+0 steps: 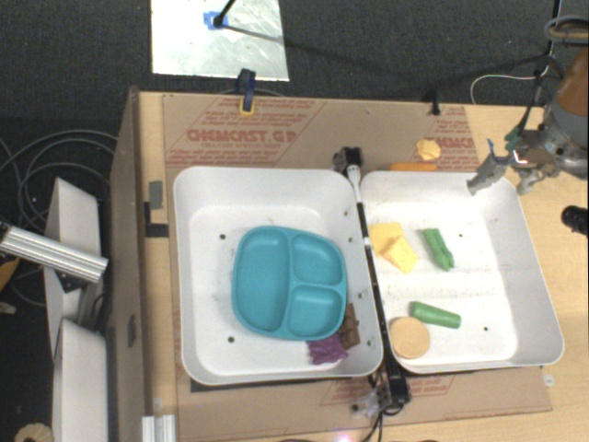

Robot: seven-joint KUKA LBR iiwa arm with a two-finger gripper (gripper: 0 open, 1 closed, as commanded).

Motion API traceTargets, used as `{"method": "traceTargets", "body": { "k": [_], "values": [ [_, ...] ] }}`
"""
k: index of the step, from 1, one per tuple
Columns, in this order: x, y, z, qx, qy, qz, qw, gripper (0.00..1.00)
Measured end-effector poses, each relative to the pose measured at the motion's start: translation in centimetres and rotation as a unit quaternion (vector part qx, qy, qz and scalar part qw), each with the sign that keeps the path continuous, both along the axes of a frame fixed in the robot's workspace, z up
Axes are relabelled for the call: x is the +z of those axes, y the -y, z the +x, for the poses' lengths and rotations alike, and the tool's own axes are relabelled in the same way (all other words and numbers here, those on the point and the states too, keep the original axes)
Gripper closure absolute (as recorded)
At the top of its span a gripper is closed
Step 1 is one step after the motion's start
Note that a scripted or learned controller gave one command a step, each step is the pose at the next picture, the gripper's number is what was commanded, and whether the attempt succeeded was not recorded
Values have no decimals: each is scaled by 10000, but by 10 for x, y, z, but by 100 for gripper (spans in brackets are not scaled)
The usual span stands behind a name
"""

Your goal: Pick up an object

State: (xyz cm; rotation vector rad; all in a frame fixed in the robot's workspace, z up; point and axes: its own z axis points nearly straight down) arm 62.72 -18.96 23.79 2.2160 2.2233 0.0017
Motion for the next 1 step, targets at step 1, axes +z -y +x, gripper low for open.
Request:
{"method": "traceTargets", "body": {
  "k": [1],
  "values": [
    [-145, -24, -16, 0, -61, 24, 10000, 0]
  ]
}}
